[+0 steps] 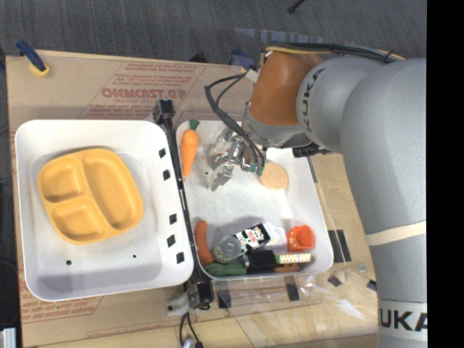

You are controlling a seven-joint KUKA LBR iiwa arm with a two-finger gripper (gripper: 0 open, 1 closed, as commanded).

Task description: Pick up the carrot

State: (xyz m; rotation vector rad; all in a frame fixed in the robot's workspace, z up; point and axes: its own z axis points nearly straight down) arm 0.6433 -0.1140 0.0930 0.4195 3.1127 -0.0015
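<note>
The carrot (188, 150), orange with a small green top, lies along the left wall of the right bin (317, 207) near its far corner. My gripper (222, 171) hangs over the middle of the right bin, a short way right of the carrot and slightly nearer the front. Its metal fingers (215, 180) point down and left with a gap between them and nothing in it. The carrot is not touched.
A round tan disc (274, 177) lies just right of the gripper. At the front of the right bin lie a red sausage (203, 241), a green item, a dark bottle (272, 259) and an orange cup (300, 237). The left bin holds a yellow divided plate (90, 193).
</note>
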